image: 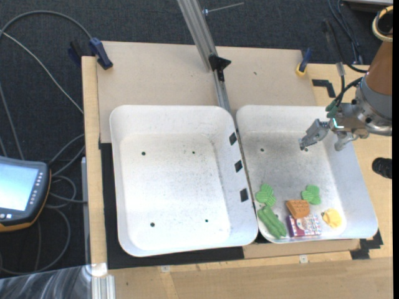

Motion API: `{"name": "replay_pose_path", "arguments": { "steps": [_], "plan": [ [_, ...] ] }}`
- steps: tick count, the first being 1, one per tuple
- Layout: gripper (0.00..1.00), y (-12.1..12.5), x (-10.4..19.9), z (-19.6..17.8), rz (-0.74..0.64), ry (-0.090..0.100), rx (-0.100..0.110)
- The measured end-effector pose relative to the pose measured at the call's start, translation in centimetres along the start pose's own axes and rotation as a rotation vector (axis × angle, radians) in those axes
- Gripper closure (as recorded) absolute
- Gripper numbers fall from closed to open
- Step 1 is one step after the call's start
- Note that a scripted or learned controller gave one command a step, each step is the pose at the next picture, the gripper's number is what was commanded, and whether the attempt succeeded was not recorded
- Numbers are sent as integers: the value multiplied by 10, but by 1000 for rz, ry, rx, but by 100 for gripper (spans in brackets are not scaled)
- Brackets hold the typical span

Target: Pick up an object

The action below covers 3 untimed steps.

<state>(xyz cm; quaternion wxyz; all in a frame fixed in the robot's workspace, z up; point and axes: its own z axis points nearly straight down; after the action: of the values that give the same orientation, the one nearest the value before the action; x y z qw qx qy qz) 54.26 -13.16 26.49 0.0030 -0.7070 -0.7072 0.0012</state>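
Grey arm with orange band enters from right, upper part cut off by frame edge. Left shallow white plastic bin beside right shallow white bin. Two-finger gripper above right bin's far half, fingers spread, nothing between them. Objects clustered at near edge: green pieces, orange block, purple-white packet, yellow piece; shapes too small to identify.

Matt speckled white bins, seemingly plastic, pale wooden bench, metal pole
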Motion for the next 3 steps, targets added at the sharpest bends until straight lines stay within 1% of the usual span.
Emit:
{"name": "replay_pose_path", "arguments": {
  "steps": [1, 2, 3],
  "plan": [
    [0, 0, 0, -2, 0, -1, -4],
    [0, -1, -7, 44, 1, 0, 1],
    [0, -3, -16, 92, 2, 0, 1]
  ]
}}
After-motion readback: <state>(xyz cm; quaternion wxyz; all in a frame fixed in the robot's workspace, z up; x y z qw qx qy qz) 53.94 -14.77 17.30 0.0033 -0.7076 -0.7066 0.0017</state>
